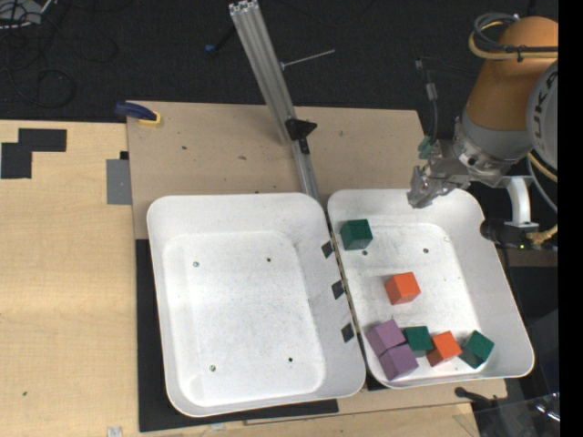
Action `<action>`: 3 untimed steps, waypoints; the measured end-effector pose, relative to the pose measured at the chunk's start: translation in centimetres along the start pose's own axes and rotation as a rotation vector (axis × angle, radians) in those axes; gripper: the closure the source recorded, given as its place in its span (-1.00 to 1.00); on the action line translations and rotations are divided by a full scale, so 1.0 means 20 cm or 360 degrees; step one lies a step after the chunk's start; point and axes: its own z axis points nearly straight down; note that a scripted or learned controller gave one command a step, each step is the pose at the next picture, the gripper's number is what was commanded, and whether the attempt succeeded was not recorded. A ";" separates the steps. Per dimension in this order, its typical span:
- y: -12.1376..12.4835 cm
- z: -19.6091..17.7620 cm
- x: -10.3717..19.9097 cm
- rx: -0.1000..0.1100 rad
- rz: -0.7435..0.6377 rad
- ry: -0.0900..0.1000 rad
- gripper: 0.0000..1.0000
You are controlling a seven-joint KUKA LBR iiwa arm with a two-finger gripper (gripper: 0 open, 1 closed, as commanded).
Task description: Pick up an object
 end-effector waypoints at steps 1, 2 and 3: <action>-0.12 0.01 0.26 0.0013 -0.0008 0.0005 1.00; -0.24 0.00 0.51 0.0013 -0.0008 0.0005 1.00; -0.31 0.06 0.76 0.0015 -0.0008 0.0005 1.00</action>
